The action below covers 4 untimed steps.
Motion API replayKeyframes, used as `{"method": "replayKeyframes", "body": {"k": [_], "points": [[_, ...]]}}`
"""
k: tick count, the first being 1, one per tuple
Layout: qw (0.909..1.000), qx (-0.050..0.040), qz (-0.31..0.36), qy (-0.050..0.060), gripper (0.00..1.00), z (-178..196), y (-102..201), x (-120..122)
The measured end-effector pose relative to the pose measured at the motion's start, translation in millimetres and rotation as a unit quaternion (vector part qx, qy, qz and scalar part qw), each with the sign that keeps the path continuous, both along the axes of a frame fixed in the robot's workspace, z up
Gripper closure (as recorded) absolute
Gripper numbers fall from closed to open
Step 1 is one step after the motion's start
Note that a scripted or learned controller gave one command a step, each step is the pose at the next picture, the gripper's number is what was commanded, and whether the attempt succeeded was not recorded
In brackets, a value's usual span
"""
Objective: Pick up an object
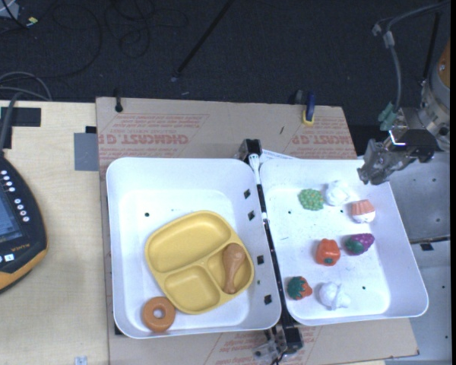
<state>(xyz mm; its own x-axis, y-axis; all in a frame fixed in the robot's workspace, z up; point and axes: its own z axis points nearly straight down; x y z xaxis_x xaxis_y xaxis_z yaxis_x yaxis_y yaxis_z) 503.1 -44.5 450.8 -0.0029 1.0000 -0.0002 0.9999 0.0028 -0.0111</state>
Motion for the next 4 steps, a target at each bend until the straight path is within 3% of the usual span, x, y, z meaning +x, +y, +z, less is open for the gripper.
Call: {"method": "replayKeyframes", "body": {"k": [1, 2, 3, 4], "points": [[1.0, 0.0, 0.0, -0.003, 1.0, -19.1, 11.2, 19.2], [1.0, 0.0009, 0.003, -0.002, 1.0, -53.0, 110.6, 50.8], [1.0, -0.0003, -0.001, -0.001, 1.0, -77.9, 92.0, 2.9], [0.9999, 0.0024, 0.002, -0.01, 1.0, 43.5, 147.2, -28.0]]}}
